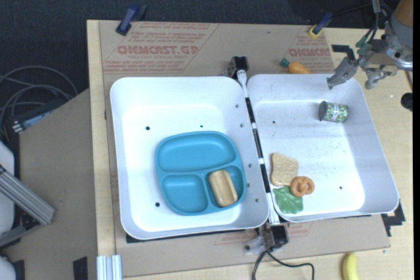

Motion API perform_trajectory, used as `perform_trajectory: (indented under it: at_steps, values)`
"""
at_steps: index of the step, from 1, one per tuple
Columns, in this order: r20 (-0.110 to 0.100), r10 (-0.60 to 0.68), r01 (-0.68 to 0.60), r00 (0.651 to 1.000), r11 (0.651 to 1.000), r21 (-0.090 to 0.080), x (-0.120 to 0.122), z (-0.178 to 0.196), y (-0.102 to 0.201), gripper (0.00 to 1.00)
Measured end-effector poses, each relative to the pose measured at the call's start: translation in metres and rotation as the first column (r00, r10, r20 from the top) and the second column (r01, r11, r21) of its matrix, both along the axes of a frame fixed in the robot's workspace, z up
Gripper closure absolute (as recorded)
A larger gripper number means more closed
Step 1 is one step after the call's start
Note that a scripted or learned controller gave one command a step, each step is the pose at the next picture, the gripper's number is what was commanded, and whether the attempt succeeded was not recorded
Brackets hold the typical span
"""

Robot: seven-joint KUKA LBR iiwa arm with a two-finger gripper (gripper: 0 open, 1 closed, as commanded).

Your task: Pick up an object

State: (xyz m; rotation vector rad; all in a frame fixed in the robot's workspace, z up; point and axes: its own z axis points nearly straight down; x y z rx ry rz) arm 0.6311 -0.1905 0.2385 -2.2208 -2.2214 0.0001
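My gripper hangs open above the far right rim of the right bin, its two grey fingers spread with nothing between them. A small green can lies on its side just below and left of it. At the bin's near left corner sit a slice of bread, a small brown doughnut and a green leaf-shaped piece. In the left bin a blue divided tray holds a tan bread roll in its right compartment.
A small orange piece lies on the bench board behind the right bin. A blue clip and a yellow-blue clip sit at the board's far edge. A yellow item lies at the near right. Cables run along the left.
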Motion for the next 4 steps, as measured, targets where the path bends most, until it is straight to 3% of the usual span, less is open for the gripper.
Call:
perform_trajectory:
  at_steps: [1, 2, 3, 4]
  values:
    - [-0.003, -0.001, 0.001, 1.000, 1.000, 0.000, 0.015, -0.082, -0.033, 0.00]
    - [0.004, 0.000, 0.000, 1.000, 1.000, -0.002, 0.006, -0.143, -0.009, 0.00]
    - [0.006, 0.000, 0.000, 1.000, 1.000, -0.003, 0.006, -0.133, -0.009, 1.00]
    - [-0.001, 0.002, -0.002, 1.000, 1.000, 0.002, -0.027, -0.123, 0.066, 1.00]
